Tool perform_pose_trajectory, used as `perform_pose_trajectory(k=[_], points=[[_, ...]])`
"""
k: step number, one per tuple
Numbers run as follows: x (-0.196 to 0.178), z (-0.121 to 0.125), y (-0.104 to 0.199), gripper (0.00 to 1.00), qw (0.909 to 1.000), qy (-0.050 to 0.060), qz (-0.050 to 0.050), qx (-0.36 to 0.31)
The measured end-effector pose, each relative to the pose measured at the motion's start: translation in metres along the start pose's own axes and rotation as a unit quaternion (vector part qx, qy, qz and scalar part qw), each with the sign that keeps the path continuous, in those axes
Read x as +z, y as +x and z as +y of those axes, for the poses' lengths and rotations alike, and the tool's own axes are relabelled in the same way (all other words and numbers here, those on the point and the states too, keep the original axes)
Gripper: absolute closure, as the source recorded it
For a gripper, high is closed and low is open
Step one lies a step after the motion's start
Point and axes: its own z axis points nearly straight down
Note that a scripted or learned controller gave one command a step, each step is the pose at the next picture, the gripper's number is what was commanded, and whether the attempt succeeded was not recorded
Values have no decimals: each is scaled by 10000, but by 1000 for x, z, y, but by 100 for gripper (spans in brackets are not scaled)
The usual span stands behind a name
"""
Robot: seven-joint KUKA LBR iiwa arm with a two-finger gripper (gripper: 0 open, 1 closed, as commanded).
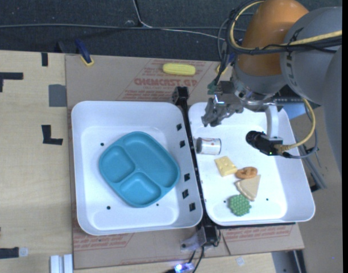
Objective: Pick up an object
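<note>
1. Reaching in from the right, the grey arm with its orange band holds the gripper (212,117) over the upper left part of the right bin (288,206); whether it is spread or pressed together cannot be told, and nothing is seen between its tips.
2. A small silver can (208,146) lies on its side just below the gripper, near the bin's left wall.
3. Further down the same bin sit a pale yellow cheese-like block (225,166), a brown pretzel-like piece (246,172), a tan wedge (250,187) and a green bumpy piece (239,205), close together.
4. The left bin (86,118) holds a blue divided plate (139,168).
5. A yellow corn-like object (178,69) lies on the worktop (26,152) above the bins.
</note>
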Motion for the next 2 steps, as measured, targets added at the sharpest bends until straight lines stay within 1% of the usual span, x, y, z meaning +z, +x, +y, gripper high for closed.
perform_pose_trajectory(k=[1, 2], points=[[10, -6, 55, 100, 10000, -3, 0, -5], [12, -7, 107, 100, 10000, -8, -1, -5]])
